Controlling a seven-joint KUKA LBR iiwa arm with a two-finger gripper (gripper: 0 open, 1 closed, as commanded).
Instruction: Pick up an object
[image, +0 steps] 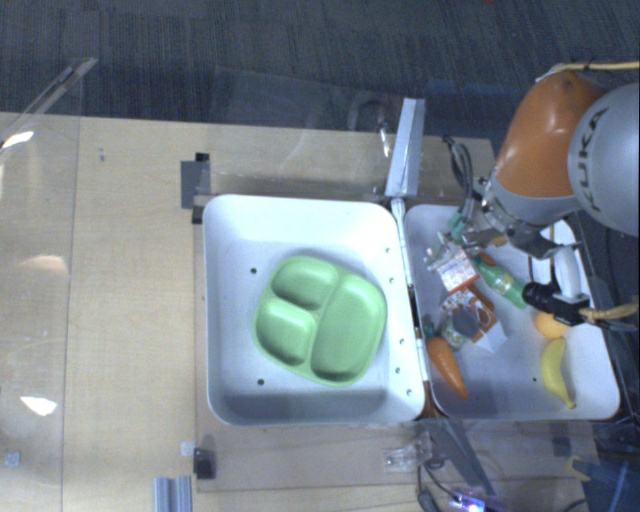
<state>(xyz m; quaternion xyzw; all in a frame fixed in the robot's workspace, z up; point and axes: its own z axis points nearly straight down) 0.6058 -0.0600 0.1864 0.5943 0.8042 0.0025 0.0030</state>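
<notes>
The right bin (600, 400) holds several objects: an orange carrot (447, 365) at its front left, a yellow banana (556, 372) at the front right, and a small yellow-orange fruit (549, 324) above the banana. A green bottle (500, 281) lies in the middle. Beside it is a red-and-white snack packet (455, 268), with a dark packet (469, 320) below. My gripper (468, 228) hangs under the orange-banded wrist at the bin's back left, just above the snack packet. The wrist hides how it meets the objects.
The left bin (230, 380) contains a green divided plate (322, 320). A metal divider post (404, 150) stands between the bins at the back. The grey and orange arm (560, 140) overhangs the right bin's back edge. Wooden bench surface (100, 300) spreads to the left.
</notes>
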